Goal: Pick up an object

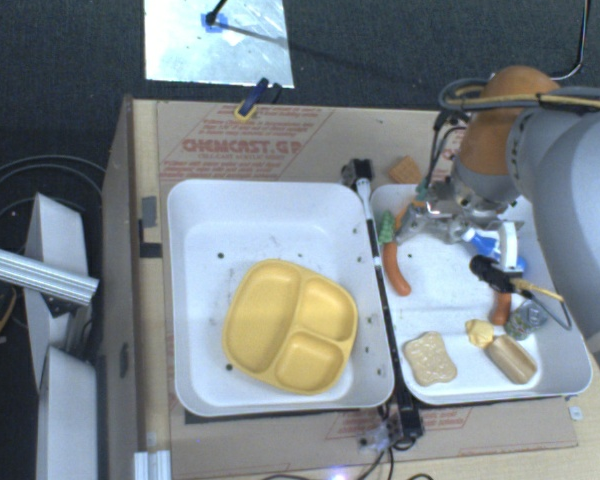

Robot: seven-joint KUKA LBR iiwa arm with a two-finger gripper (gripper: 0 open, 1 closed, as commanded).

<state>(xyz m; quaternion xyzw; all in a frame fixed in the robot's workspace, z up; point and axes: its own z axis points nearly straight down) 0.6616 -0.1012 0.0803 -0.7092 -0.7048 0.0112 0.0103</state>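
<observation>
My gripper hangs low over the back of the right bin, the grey arm coming in from the right. Just left of it an orange carrot-like stick lies along the bin's left wall, with a small green piece at its upper end. A blue and white item lies just right of the gripper. Nearer the front lie a slice of toast, a small yellow piece, a brown bread roll, a grey-green lump and a reddish piece. Nothing shows in the gripper's grasp.
A yellow divided plate lies in the left bin. A tan cracker-like piece sits on the bench just behind the right bin. A black divider with a clamp runs between the bins.
</observation>
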